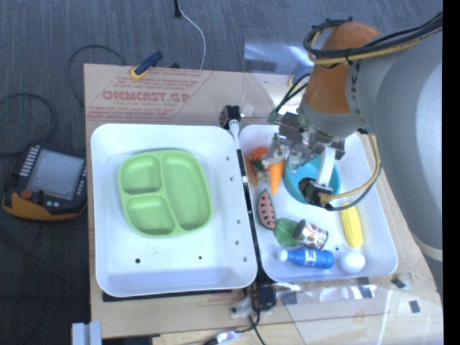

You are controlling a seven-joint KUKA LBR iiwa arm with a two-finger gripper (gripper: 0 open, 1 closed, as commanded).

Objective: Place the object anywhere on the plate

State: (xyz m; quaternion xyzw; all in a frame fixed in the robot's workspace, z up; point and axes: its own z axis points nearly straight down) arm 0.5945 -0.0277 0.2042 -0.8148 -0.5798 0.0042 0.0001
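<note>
A light green plate (165, 192) with three compartments lies in the left bin (115, 264). My gripper (285, 157) is low over the upper part of the right bin (381, 257), below the orange wrist band. Directly under and beside it lies an orange toy carrot (274, 174), touching or nearly touching the gripper; the view does not show whether it is held. A blue bowl (302, 185) sits just to the right of the carrot, partly hidden by the wrist and its cable.
The right bin also holds a watermelon slice (267, 210), a green item (287, 230), a small can (314, 234), a blue bottle (309, 258), a white ball (352, 262) and a yellow corn cob (351, 226). A pendant (44, 182) lies left of the bench.
</note>
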